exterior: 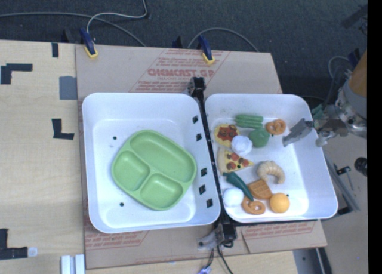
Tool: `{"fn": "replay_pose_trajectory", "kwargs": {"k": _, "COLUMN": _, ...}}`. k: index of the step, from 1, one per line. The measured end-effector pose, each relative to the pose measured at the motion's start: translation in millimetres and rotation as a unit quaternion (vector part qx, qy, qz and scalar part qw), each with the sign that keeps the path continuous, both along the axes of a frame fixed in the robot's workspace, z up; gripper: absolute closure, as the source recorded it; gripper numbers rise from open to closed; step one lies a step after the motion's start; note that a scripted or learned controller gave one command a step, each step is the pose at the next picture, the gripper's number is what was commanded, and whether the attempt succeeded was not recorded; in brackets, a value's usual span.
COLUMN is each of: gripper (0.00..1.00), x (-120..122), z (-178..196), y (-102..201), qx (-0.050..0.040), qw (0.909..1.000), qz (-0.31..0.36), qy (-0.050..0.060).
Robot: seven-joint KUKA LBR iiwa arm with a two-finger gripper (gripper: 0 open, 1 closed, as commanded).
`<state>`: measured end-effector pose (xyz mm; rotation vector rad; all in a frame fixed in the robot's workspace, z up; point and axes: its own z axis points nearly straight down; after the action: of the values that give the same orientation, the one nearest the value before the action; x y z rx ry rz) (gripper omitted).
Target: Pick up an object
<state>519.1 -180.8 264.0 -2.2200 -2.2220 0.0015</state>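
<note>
Two white bins are set side by side on a brown board. A green plate [154, 169] with three parts is laid in the left bin [95, 147]. Toy food is kept in the right bin [313, 189]. A green pickle [249, 120] is found near the top, with a small pretzel [275, 126] just beside it. Two pizza slices, a white ball [241, 144] and a green ball [259, 137] are bunched close together under the pickle. A croissant [271, 171] is placed in the middle. An orange [279, 202], a cracker [260, 188], a second pretzel [254, 207] and a white egg [232, 196] are gathered at the bottom. The gripper [307, 132] is seen at the right rim of the right bin, above the toys and apart from them. Nothing is held in it. Its fingers are seen spread apart.
</note>
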Motion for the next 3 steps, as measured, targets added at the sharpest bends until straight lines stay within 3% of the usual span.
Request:
{"fn": "replay_pose_trajectory", "kwargs": {"k": 1, "gripper": 0.00, "x": 10, "z": -163, "y": 39, "qx": -0.0027, "qw": 1.0000, "qz": 0.000, "qy": -0.009}}
{"fn": "replay_pose_trajectory", "kwargs": {"k": 2, "gripper": 0.00, "x": 69, "z": -175, "y": 56, "qx": -0.0025, "qw": 1.0000, "qz": -0.001, "qy": -0.004}}
{"fn": "replay_pose_trajectory", "kwargs": {"k": 3, "gripper": 0.00, "x": 130, "z": -175, "y": 84, "qx": -0.0035, "qw": 1.0000, "qz": -0.001, "qy": -0.006}}
